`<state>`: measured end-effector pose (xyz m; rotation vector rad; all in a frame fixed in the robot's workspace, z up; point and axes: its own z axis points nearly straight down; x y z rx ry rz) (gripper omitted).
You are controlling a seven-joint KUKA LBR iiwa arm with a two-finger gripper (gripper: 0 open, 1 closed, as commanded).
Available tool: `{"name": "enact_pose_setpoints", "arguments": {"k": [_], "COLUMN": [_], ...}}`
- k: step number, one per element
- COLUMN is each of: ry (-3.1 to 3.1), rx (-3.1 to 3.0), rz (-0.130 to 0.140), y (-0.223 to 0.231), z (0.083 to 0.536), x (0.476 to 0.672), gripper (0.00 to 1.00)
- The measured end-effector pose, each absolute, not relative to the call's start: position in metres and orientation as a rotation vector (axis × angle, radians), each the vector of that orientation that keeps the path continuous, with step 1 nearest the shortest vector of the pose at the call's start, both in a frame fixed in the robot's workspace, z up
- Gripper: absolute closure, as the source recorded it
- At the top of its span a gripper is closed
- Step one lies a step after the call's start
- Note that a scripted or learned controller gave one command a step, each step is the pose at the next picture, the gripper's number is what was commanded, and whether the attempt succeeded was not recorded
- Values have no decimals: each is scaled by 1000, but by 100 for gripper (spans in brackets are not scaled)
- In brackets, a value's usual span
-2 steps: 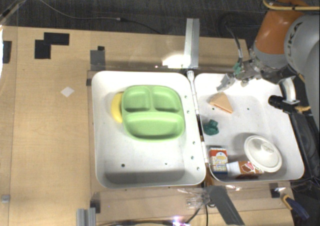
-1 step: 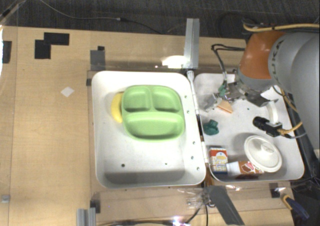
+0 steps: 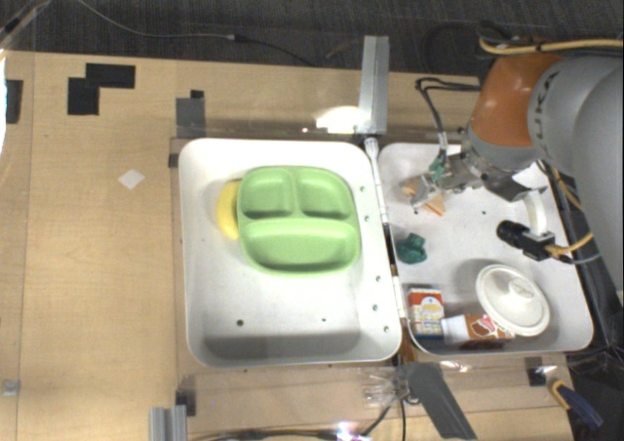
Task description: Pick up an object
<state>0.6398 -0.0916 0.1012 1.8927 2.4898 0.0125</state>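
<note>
End effector (image 3: 436, 179) low (over right bin (image 3: 575, 332))

Open floor between green toy (image 3: 414, 248) and white bowl (image 3: 513, 300)

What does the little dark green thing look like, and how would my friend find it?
Look in the right bin, the one the grey arm reaches into. Near its left wall, about halfway down, sits the small green object, above the little carton. It is the only dark green, lumpy thing there; the white round bowl nearby is bigger.
</note>
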Motion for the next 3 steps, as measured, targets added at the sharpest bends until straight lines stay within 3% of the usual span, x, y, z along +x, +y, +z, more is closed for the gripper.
{"name": "enact_pose_setpoints", "arguments": {"k": [1, 2, 3], "ry": [2470, 2180, 2362], "rx": [1931, 2254, 2064], "rz": [8, 5, 5], "y": [-36, -110, -98], "z": [187, 256, 262], "x": [670, 670, 600], "gripper": [100, 100, 100]}}
